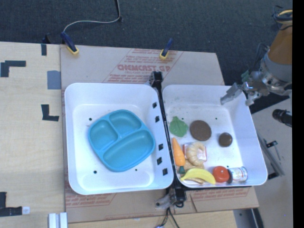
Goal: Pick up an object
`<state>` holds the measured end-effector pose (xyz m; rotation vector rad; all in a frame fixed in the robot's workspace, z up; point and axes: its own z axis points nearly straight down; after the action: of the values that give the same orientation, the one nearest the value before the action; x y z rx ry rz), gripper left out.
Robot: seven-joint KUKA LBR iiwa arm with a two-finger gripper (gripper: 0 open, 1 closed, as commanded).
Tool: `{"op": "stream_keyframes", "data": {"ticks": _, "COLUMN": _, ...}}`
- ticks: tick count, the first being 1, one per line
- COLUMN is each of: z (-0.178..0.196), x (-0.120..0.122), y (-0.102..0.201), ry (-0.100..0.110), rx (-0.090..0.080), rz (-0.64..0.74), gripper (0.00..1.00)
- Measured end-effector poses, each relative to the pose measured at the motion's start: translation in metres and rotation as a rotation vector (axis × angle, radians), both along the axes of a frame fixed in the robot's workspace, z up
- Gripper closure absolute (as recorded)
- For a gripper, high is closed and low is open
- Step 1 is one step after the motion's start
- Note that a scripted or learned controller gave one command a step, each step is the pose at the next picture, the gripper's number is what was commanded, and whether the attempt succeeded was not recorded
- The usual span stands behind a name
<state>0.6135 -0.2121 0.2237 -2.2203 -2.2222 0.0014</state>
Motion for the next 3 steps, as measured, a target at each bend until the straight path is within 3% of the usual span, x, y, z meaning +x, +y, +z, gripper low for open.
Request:
{"op": "stream_keyframes", "data": {"ticks": 1, "z": -0.137, "x": 0.021, "y": 0.045, "ry": -0.005, "rx": 0.000, "rz": 0.001, "gripper": 0.00}}
{"op": "stream_keyframes", "data": {"ticks": 2, "z": -0.137, "x": -0.031, "y": 0.058, "ry": -0.005, "rx": -0.002, "rz": -0.001, "gripper": 0.00}}
{"op": "stream_keyframes", "data": {"ticks": 3, "z": -0.137, "x": -0.047, "y": 0.072, "ry": -0.008, "rx": -0.004, "rz": -0.001, "gripper": 0.00}}
